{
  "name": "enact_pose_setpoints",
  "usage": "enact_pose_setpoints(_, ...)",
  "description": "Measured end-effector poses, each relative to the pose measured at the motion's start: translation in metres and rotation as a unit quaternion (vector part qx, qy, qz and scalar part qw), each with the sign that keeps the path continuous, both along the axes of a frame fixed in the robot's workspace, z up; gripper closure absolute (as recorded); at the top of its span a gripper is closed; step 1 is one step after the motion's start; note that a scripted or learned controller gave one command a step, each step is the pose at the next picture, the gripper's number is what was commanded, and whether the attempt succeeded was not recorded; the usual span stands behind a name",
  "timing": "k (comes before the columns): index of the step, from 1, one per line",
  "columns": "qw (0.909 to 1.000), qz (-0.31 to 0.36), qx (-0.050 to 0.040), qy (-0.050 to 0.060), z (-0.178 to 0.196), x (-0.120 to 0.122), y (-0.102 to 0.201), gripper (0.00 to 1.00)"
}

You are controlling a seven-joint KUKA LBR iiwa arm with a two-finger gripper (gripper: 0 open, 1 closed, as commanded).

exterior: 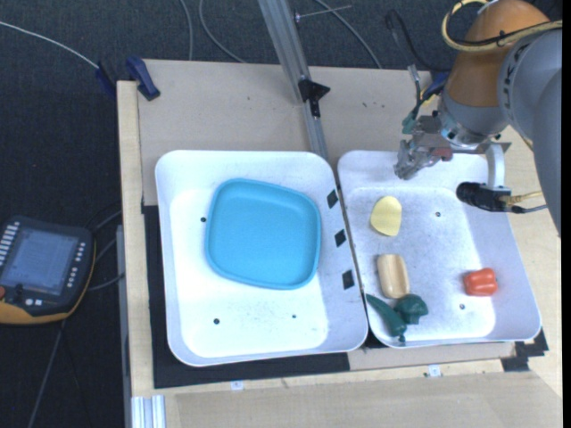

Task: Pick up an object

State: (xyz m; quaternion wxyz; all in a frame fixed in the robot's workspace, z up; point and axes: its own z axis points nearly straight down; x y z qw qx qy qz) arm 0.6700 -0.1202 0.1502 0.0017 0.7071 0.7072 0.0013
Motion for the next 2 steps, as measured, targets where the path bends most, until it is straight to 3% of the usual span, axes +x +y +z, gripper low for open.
enact_pose_setpoints(2,1.0,0.0,0.0,0.0,0.083,0.002,-0.003,1.0)
